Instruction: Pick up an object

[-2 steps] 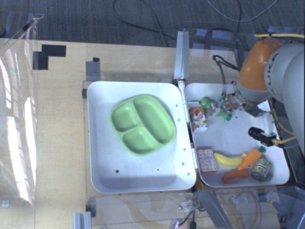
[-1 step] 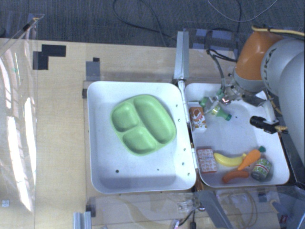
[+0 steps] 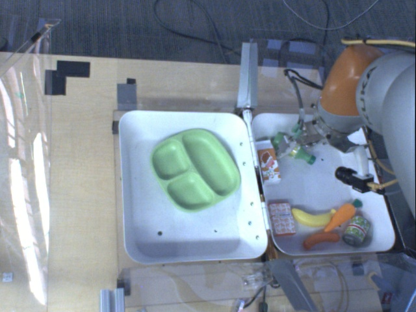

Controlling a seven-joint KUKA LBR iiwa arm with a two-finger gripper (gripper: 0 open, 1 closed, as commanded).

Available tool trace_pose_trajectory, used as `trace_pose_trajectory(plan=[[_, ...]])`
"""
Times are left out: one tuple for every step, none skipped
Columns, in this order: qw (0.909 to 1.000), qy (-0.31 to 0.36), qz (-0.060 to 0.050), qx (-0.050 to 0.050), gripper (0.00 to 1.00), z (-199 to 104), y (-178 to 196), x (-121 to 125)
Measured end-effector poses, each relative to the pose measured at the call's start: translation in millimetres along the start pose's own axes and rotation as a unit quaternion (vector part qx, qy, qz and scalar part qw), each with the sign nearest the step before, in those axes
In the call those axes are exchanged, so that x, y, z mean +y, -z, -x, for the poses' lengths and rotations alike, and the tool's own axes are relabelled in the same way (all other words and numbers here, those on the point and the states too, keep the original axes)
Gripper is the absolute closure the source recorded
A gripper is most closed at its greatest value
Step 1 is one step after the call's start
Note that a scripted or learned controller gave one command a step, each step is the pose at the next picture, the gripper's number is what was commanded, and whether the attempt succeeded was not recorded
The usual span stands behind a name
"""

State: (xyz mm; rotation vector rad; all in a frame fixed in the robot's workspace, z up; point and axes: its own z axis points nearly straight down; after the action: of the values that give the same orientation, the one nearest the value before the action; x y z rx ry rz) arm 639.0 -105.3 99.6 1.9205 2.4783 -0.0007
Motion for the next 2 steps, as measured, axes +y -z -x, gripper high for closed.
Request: trace_pose_trajectory(plan=[[1.0000,0.003,0.000,0.001,1.00,-1.5,8.9,2.3],[1.0000,-0.008,0.000,0.002,1.00,-48.7,84.9,21.1]])
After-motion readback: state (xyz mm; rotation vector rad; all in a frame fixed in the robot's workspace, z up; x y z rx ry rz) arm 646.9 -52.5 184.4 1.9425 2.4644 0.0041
